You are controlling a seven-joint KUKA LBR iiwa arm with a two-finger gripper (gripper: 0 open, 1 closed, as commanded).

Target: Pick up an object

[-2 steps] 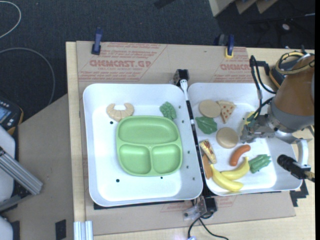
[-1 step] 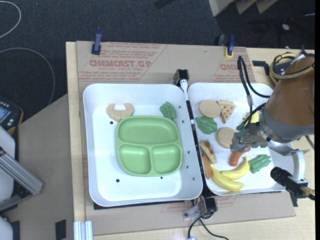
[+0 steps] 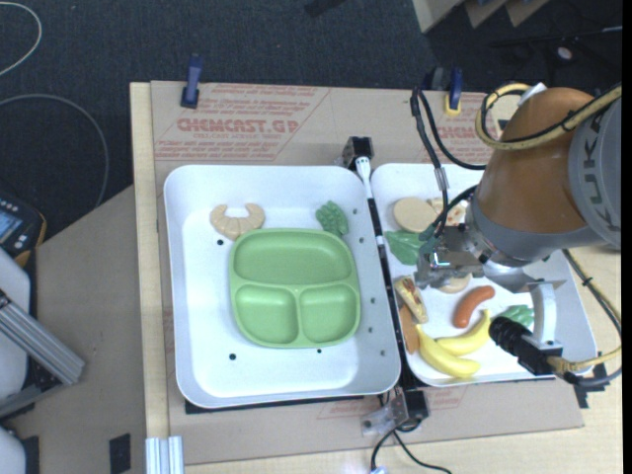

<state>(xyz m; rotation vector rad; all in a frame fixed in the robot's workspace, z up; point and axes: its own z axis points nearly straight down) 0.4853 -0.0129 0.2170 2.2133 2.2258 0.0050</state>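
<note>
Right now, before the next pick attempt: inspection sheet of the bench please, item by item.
Surface: brown board with red print, bearing a left bin and a right bin, both shallow and white.
Job's things, left bin: green divided tray, tan ring-shaped piece, small green leafy piece.
Job's things, right bin: banana, red sausage, round tan piece, green leaf piece, more small food toys.
Clutter: nothing seen.
Pincer: low over the right bin; grip state unreadable.
Cables: black leads run along the arm; a loose wire lies on the floor.
Surroundings: dark carpet, two blue clamps at the board's far edge.
</note>
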